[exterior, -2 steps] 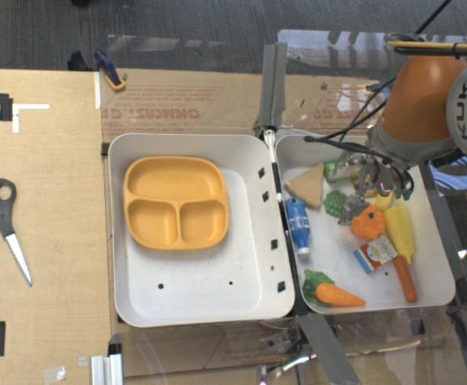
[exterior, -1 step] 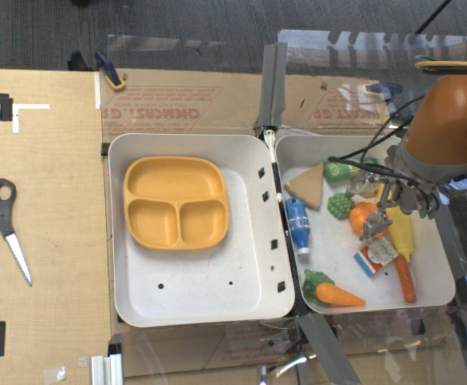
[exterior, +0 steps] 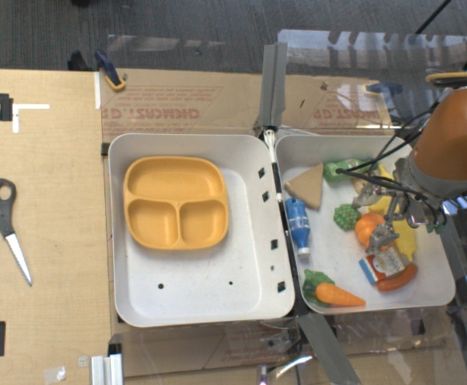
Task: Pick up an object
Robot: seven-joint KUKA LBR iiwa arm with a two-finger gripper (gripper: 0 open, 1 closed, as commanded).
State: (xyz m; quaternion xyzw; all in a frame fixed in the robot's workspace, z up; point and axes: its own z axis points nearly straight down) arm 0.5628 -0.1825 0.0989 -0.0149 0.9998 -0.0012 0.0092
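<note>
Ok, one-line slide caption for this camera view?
Gripper low over toys in right bin; orange tray in left bin.

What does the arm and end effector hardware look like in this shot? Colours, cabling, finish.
The arm shows a rounded orange band over a grey wrist housing. Thin dark cables run from it across the right bin's top. The end effector is bare grey metal, thin and skeletal-looking, with no markings legible.

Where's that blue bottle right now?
The blue bottle lies in the right bin, along its left wall beside the divider. A tan wedge sits just above it, and a toy carrot lies below.
</note>
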